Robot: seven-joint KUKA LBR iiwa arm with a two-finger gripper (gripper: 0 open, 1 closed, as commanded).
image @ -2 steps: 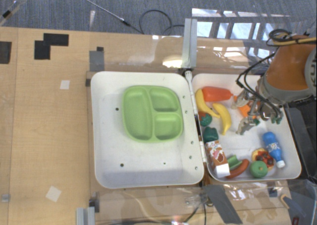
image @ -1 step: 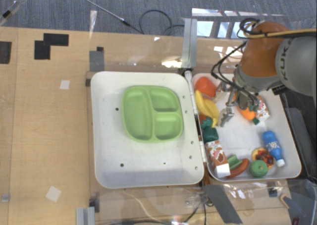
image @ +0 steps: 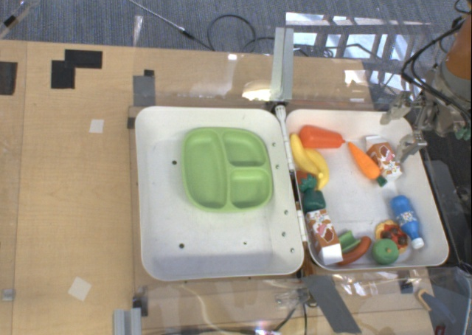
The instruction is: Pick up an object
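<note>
Nearest the camera, along the front wall of the right-hand shallow white bin (image: pixel 439 256), lie a round green plastic apple (image: pixel 384 251), a brown toy sausage (image: pixel 355 249) and a small red-and-white carton (image: pixel 322 231). Just beside the apple sits a blue plastic bottle with a white cap (image: pixel 406 220). Farther back are an orange toy carrot (image: pixel 363 161) touching a small printed packet (image: pixel 386 160), a red toy pepper (image: pixel 320 136) and a yellow toy banana (image: pixel 309 163). The left-hand white bin (image: pixel 158 245) bears a green divided plastic plate (image: pixel 226 168).

At the right bin's far right corner hangs the tool (image: pixel 411 143), above the wall near the packet; whether it is wide or narrow I cannot tell, and nothing is seen between it.

No object is yet chosen, so the step in hand looks like the approach. A sound choice would be the blue bottle, which has bare floor to its left; the tool would do best to come straight down across its narrow body. The carrot and packet touch, so a grasp there risks nudging both.
</note>
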